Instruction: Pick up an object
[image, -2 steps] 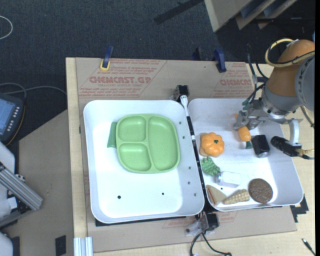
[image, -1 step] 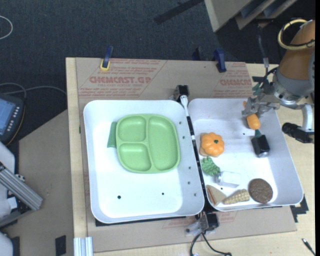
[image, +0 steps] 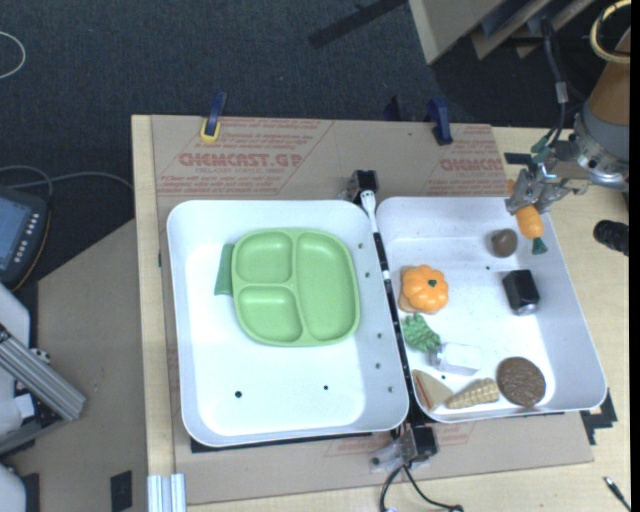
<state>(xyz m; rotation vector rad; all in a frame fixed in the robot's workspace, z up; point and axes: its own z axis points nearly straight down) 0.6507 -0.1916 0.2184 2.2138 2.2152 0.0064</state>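
Gripper (image: 537, 200) at far right of right bin (image: 590, 345) — orange piece (image: 531, 222) pinched between fingers, long axis hanging downward

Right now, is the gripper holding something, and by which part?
Yes. The gripper holds a small orange carrot-like object by its upper end; the rest hangs down over the right bin.

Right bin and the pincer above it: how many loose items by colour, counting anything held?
Orange: 2, pumpkin and a small piece at the pincer, hold unclear
Brown: 2, cookie, small ball
Black: 1, block
Green: 1, leafy piece
Tan: 2, cone, wedge
White: 1, small piece
Total: 9
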